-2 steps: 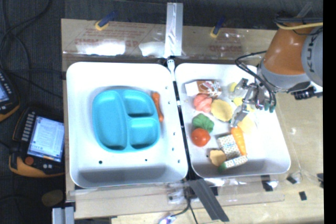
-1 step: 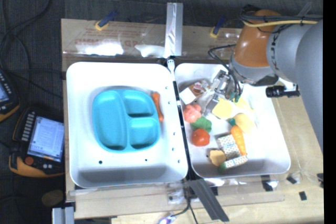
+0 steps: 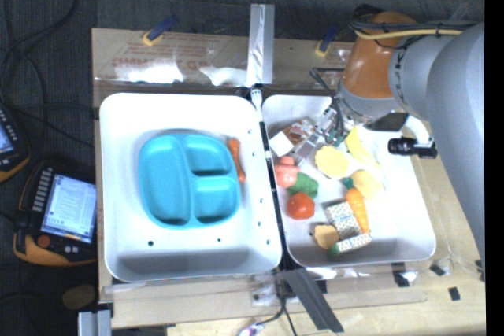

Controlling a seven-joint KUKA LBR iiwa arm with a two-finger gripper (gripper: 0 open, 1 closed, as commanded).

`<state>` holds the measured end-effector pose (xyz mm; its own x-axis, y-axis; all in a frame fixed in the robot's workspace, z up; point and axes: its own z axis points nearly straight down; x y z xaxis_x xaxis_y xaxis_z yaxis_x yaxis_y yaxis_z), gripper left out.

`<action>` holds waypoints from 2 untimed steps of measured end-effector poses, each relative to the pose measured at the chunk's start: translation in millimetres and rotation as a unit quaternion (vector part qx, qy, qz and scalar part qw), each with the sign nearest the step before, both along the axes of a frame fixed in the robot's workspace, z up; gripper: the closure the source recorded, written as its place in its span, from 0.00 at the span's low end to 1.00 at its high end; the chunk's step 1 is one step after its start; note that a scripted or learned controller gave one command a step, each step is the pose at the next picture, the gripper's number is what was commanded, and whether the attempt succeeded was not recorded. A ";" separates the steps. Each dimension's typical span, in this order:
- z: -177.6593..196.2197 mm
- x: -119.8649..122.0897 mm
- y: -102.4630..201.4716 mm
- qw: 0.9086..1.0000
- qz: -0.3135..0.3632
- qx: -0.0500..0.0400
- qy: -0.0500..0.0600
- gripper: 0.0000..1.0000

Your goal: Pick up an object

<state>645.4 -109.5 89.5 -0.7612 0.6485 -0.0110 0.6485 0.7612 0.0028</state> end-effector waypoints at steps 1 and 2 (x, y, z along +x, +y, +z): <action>-0.3 -3.5 -3.6 0.972 -0.236 0.003 -0.001 0.00; 0.1 -52.7 -17.3 0.935 -0.353 0.005 -0.001 0.00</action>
